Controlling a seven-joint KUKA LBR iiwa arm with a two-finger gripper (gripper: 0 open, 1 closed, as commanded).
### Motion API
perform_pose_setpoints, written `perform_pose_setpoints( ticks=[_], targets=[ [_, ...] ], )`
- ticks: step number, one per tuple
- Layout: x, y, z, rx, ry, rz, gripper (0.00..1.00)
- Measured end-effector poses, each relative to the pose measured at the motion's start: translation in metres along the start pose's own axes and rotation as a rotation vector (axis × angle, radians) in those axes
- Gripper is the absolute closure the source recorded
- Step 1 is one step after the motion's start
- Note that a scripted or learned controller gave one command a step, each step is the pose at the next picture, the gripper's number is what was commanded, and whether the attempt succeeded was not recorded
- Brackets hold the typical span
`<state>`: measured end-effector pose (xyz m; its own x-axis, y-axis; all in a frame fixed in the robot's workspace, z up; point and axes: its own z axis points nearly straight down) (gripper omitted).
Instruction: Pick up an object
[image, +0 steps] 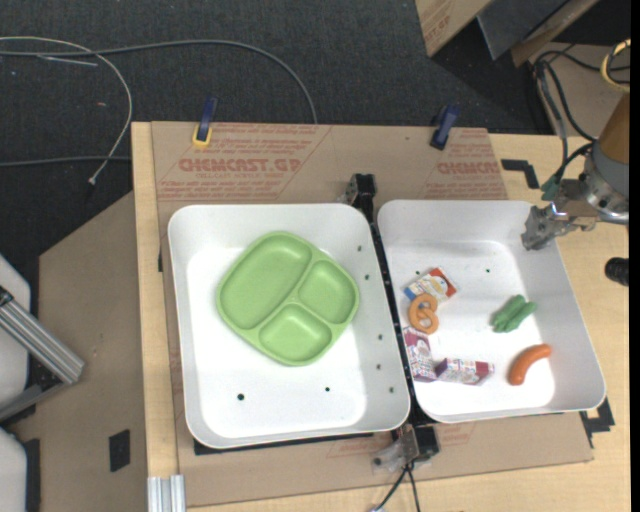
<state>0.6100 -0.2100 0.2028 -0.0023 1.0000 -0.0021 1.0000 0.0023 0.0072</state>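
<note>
Camera view: pincer (540, 228) at right bin (570, 395) far rim, jaw state indeterminable; risk of rim collision, missing green toy (513, 314).

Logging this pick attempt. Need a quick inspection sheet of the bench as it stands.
Surface: cardboard sheet bearing two white bins, left bin and right bin, side by side.
Job's things: in the right bin, a green pod-shaped toy, an orange sausage-shaped toy, a pretzel toy, two small wrappers. None gripped.
Clutter: green divided plate in the left bin.
Grippers: gripper at the right bin's far right corner, nothing visibly in it; finger state unclear.
Cables: grey cable on the dark floor beyond the bench; cables by the arm, top right.
Surroundings: two blue clamps on the cardboard's far edge; cardboard box at top.
</note>
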Motion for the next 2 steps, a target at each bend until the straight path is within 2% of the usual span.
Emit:
perform_pose_setpoints(
  ticks=[1, 2],
  targets=[
    [-0.004, 0.002, -0.066, -0.002, -0.001, 0.001, 1.00],
    [0.040, -0.010, -0.054, 0.010, 0.005, -0.002, 1.00]
  ],
)
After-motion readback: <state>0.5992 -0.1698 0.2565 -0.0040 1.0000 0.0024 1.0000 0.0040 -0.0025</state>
